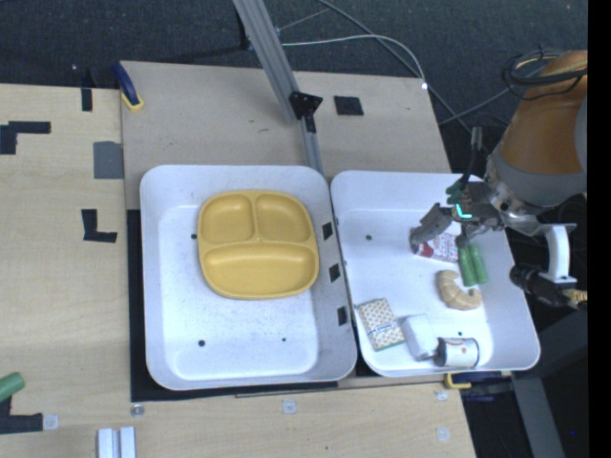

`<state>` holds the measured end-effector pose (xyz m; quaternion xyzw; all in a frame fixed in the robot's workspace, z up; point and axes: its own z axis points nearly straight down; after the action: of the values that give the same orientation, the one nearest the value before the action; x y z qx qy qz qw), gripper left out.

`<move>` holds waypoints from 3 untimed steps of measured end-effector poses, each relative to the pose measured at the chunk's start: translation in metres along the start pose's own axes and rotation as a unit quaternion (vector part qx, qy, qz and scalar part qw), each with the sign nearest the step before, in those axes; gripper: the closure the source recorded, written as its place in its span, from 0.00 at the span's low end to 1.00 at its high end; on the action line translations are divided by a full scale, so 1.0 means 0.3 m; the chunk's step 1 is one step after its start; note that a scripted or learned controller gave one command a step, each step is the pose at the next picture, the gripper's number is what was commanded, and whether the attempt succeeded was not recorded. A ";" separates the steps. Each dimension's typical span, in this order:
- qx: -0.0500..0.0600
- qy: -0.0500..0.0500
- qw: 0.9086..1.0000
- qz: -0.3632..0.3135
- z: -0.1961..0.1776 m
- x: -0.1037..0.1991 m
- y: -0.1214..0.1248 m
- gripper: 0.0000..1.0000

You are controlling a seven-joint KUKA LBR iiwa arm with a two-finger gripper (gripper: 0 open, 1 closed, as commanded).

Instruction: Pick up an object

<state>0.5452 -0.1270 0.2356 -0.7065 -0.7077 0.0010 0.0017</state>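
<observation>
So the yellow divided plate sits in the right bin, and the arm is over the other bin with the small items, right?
Not quite. The camera view shows the yellow divided plate in the left bin, not the right one. The rest holds: the gripper is over the other bin, the right bin, where the small items lie, among them a green object and a checked packet.

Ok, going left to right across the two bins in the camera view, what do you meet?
Yellow divided plate → patterned packet → white cylinder with a dark cap → green tube.
</observation>
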 end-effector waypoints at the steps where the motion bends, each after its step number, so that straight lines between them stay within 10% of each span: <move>1: -0.001 0.000 1.000 0.000 -0.002 0.000 0.002 0.00; 3: 0.001 0.000 1.000 0.000 0.290 0.011 -0.010 0.00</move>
<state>0.5418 -0.1238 0.1486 -0.7068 -0.7074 0.0022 0.0022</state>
